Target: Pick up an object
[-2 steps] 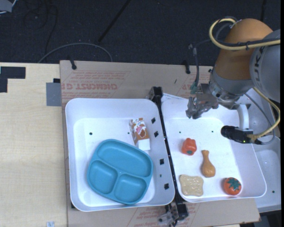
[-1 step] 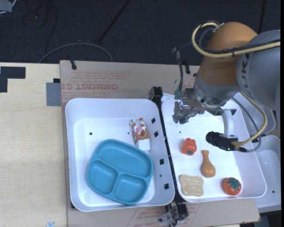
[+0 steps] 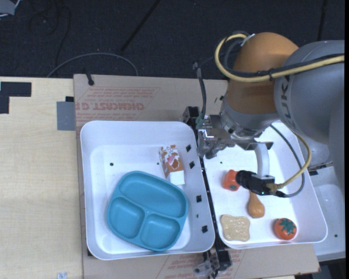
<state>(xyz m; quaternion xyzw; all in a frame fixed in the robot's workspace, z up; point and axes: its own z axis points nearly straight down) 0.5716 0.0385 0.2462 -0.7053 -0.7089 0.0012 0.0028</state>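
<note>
Though near orange toy (image 3: pixel 231 180), tool (image 3: pixel 211 142) apart.

Blue tray (image 3: pixel 146 211) smooth matt plastic; white bins (image 3: pixel 99 156) glossy plastic.

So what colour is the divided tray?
The tray is light blue; camera view.

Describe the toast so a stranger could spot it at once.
Take the right bin, the one the arm reaches into. The toast lies in its near left corner. It is flat, pale and squarish, unlike the round red tomato beside it and the brown drumstick just behind.
</note>
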